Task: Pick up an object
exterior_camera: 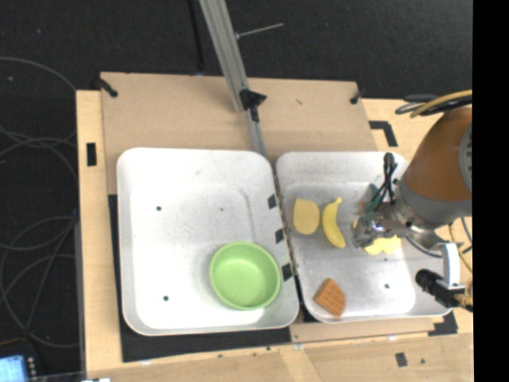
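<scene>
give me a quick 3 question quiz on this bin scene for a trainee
1. True or false: the green bowl sits in the left bin.
2. Which lies nearest the gripper? A) banana B) green bowl C) waffle piece
3. Fill in: the round yellow piece lies beside the banana in the ____ bin.

Key: 1 true; 2 A; 3 right

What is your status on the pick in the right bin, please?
Gripper low in right bin, over a yellow object; grasp unconfirmed. Banana and yellow slice close beside. Waffle piece and green bowl well clear.
</scene>
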`<action>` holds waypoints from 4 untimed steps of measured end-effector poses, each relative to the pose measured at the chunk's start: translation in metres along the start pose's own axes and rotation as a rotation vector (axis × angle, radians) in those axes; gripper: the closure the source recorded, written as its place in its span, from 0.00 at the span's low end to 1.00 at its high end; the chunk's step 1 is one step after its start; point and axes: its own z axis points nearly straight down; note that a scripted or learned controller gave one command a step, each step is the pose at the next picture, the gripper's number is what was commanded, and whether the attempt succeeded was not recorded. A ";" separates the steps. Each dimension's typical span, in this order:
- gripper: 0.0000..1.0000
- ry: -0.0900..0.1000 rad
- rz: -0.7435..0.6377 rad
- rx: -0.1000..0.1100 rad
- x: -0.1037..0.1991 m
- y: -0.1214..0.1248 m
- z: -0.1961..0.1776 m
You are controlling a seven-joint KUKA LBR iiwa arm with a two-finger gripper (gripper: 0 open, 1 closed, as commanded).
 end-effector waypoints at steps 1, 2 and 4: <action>1.00 -0.001 0.000 -0.001 -0.007 -0.006 -0.052; 1.00 -0.001 -0.008 -0.002 -0.008 -0.004 -0.106; 1.00 0.002 -0.008 0.005 0.108 0.005 -0.107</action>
